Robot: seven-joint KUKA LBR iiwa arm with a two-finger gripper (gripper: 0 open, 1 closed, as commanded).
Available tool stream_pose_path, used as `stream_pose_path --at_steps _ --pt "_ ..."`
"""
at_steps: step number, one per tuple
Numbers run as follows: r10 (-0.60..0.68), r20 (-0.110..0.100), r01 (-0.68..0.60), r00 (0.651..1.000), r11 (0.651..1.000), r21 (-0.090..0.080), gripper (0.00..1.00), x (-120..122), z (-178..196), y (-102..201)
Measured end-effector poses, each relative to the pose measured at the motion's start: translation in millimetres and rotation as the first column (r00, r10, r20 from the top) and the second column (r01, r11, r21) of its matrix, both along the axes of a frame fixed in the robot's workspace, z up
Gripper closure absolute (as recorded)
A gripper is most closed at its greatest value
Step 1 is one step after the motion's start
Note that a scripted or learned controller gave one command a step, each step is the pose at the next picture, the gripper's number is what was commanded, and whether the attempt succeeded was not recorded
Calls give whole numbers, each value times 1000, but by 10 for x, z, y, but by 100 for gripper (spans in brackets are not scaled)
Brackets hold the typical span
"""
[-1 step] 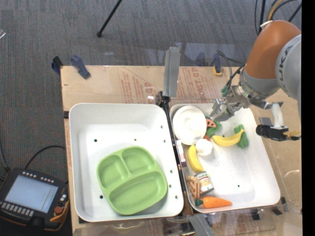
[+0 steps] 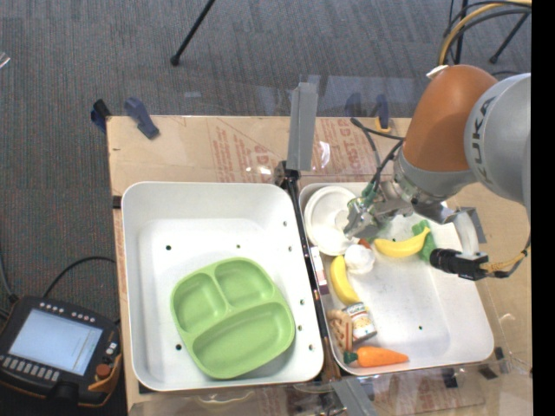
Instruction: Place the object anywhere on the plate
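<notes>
I see the gripper (image 2: 362, 221) low in the right bin (image 2: 451, 319) over a white cup (image 2: 358, 258); I cannot tell its finger state. The green plate (image 2: 232, 317) waits in the left bin (image 2: 156, 224). I'd centre squarely on one object before closing, clear of the bananas (image 2: 401, 246).

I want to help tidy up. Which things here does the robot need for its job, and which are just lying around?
For the job:
plate
left bin
right bin
tool
the foods it can pick from: two bananas, carrot, can

Just lying around:
bowl
tablet
tripod leg
</notes>
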State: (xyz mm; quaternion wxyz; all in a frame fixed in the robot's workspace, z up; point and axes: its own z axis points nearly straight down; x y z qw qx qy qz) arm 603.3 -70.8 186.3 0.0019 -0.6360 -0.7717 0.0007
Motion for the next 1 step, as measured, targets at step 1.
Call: stream_pose_path --at_steps 1 --pt "1 -2 -1 1000 1000 1 100 -429 -3 522"
